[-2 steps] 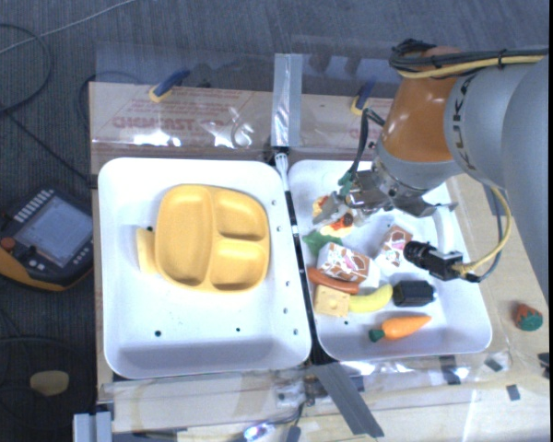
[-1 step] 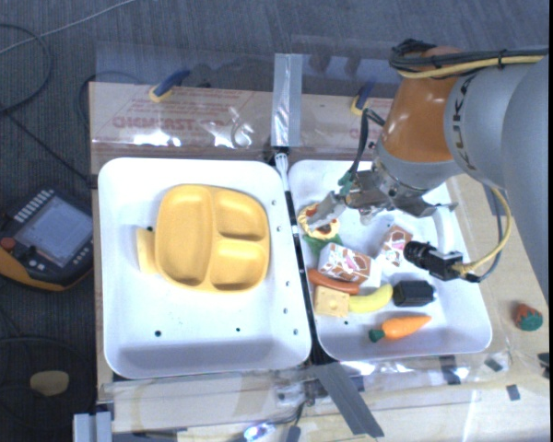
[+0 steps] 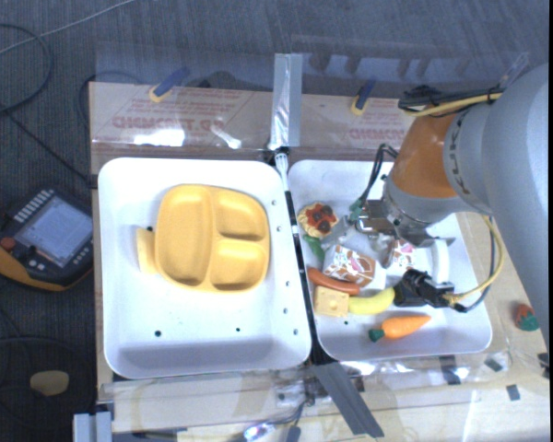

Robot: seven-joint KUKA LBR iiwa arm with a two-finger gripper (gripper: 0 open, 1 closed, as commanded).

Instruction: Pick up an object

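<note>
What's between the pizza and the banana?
In the camera view, a packet and a hot dog lie between the pizza and the banana.

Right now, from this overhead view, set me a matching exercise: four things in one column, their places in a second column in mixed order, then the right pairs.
Things:
1. yellow divided plastic tray
2. orange toy carrot with a green top
3. yellow toy banana
4. round toy pizza with dark toppings

Places:
A. right bin, by its near edge
B. left bin, middle
C. right bin, upper left, by the divider between the bins
D. right bin, just above the carrot

Pairs: 1-B, 2-A, 3-D, 4-C
</note>
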